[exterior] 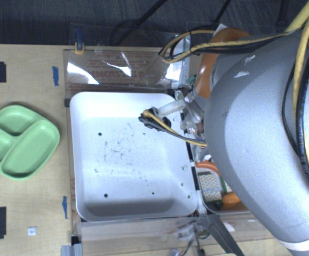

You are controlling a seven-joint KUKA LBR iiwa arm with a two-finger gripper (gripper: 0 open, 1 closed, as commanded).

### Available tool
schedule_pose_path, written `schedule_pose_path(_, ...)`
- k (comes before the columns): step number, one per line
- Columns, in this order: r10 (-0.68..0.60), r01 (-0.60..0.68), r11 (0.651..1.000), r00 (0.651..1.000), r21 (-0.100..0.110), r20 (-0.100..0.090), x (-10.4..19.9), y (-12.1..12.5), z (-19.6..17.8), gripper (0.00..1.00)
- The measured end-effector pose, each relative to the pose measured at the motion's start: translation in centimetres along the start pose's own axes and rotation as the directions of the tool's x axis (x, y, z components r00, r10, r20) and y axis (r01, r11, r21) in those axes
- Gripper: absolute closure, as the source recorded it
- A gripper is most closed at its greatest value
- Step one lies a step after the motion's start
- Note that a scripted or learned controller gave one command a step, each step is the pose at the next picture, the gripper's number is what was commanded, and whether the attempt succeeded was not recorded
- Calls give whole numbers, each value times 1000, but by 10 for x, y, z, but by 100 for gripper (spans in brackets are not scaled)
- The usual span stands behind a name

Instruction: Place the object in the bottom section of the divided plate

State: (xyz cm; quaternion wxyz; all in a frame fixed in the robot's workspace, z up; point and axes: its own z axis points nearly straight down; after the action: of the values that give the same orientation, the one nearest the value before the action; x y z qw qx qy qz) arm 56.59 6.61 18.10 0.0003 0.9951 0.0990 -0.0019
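Sponge-like pad (210,185) beside the arm (261,143) looks light and squashy, best pinched across its middle; whether the hand (189,121) is wide or narrow cannot be told.

Tan bench (34,87): green divided plate (31,148) sits at left. To its right, apart, white bin (122,164).

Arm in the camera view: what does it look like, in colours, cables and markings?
The grey KUKA arm has a smooth, rounded, matte casing. A glossy orange band rings it above the wrist. Thin yellow cables, bundled with black ones, loop out past the band, and another runs along the upper link. No markings or lettering are legible.
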Motion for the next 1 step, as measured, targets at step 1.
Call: schedule_pose_path(1,-3,3,1000,1000,3,-2,-15,-34,38,0)
